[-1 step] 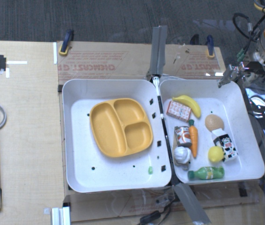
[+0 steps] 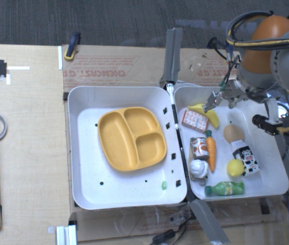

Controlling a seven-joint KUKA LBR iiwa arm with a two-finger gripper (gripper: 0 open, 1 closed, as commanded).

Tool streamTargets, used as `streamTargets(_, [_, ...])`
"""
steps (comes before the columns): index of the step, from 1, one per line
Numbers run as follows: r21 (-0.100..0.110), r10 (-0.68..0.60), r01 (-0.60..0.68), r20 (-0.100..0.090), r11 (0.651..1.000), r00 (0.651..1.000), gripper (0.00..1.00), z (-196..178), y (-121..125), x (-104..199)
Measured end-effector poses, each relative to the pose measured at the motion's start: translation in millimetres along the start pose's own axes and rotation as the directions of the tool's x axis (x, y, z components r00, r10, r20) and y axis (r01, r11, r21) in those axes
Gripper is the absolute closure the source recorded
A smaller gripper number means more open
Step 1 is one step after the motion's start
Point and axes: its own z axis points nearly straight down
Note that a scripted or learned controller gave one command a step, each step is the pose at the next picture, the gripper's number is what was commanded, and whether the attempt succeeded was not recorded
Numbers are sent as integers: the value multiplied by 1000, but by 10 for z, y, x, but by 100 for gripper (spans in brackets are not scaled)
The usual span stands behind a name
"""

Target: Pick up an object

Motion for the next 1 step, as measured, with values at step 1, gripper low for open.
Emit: streamTargets(1, [-10,-29,29,3,1000,1000,0,221,-248,306])
